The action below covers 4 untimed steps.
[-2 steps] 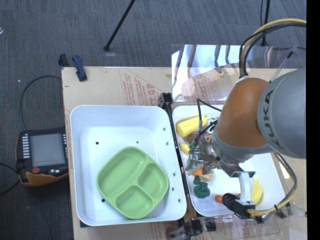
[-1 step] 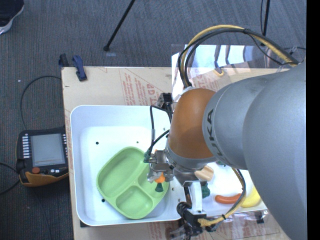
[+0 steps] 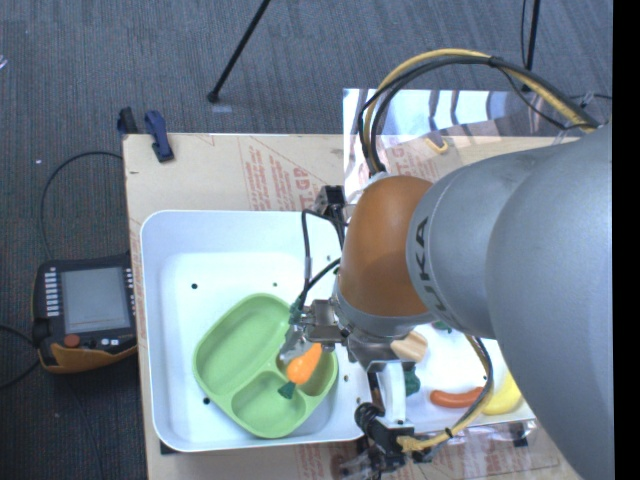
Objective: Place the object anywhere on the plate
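Observation:
A light green divided plate (image 3: 240, 353) lies in the left white bin (image 3: 165, 268). My gripper (image 3: 303, 353) hangs over the plate's right side, below the arm's orange band. An orange toy carrot (image 3: 304, 366) with a green stem end sits tilted between the metal fingers (image 3: 293, 349), over the plate's right compartment. The gripper is shut on the carrot. Whether the carrot's lower end touches the plate I cannot tell.
The big grey arm (image 3: 520, 258) covers most of the right bin. Beside it lie a red-orange sausage-shaped toy (image 3: 455, 398), a yellow banana (image 3: 505, 396) and a beige piece (image 3: 411, 346). A teach pendant (image 3: 85, 308) sits on the floor at left.

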Motion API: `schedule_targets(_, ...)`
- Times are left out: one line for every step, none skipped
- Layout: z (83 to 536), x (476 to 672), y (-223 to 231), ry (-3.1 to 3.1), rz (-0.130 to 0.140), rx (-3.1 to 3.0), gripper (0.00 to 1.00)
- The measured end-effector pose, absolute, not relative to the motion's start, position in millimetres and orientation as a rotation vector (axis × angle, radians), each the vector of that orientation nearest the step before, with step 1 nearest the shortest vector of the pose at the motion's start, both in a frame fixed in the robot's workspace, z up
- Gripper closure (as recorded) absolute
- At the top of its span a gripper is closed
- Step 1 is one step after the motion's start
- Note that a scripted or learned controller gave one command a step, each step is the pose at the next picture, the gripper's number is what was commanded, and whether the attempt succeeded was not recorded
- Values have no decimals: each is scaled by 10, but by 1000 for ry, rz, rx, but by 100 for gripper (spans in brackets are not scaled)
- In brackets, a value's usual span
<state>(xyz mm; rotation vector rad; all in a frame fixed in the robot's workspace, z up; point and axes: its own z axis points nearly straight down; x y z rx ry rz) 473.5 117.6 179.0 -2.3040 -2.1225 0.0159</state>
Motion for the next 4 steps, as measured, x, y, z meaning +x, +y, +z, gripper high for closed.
schedule_targets(1936,4790,1722,-1782,17,-2579,0)
schedule_targets(2010,4780,1717,-1785,34,-2569,100)
schedule_targets(2423,4751,2005,-1875,13,-2515,100)
schedule_targets(2408,4742,2008,-1876,18,-2513,0)
